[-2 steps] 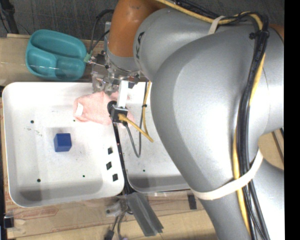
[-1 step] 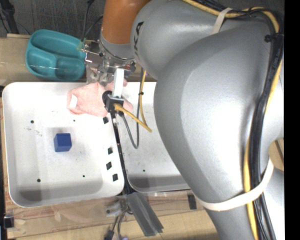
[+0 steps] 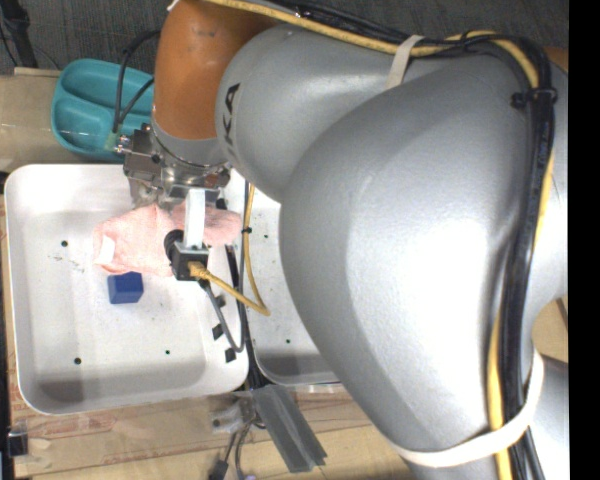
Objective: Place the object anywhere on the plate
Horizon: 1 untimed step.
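The gripper [image 3: 158,198] hangs low over the back part of the left bin [image 3: 25,388], right on top of a soft-looking pink thing [image 3: 130,236]. I cannot tell if the gripper is open or closed, because the wrist and the pink thing hide it. The thing to move is most likely the small blue block [image 3: 125,287]. It sits on the bin floor, just beside the front edge of the pink thing, a bit toward the front and left of the gripper. It looks like a cube, so no side is the long one. Nothing stands between the gripper and the block, but the pink thing is very close and could get caught. I cannot pick out a plate for sure. A teal thing [image 3: 95,103] lies outside the bin, behind it. The big grey arm [image 3: 400,228] covers most of the right bin [image 3: 270,253].
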Motion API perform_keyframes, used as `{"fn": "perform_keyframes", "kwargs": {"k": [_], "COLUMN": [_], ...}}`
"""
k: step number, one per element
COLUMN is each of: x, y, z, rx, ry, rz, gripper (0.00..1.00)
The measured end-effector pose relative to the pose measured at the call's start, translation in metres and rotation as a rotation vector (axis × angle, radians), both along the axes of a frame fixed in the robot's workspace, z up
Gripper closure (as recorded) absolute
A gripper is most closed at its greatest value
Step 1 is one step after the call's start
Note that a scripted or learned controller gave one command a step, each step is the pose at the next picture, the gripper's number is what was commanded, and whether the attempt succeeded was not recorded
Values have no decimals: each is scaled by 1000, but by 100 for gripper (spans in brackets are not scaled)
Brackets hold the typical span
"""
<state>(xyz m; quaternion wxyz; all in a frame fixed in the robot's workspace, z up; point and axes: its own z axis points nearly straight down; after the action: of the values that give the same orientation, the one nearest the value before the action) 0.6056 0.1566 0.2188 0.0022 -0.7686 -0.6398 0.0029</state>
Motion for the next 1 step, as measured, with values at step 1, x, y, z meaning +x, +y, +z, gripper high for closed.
{"fn": "perform_keyframes", "kwargs": {"k": [1], "x": [-26], "y": [0], "z": [-85], "rx": [-1], "ry": [-1], "rz": [37], "gripper": [100]}}
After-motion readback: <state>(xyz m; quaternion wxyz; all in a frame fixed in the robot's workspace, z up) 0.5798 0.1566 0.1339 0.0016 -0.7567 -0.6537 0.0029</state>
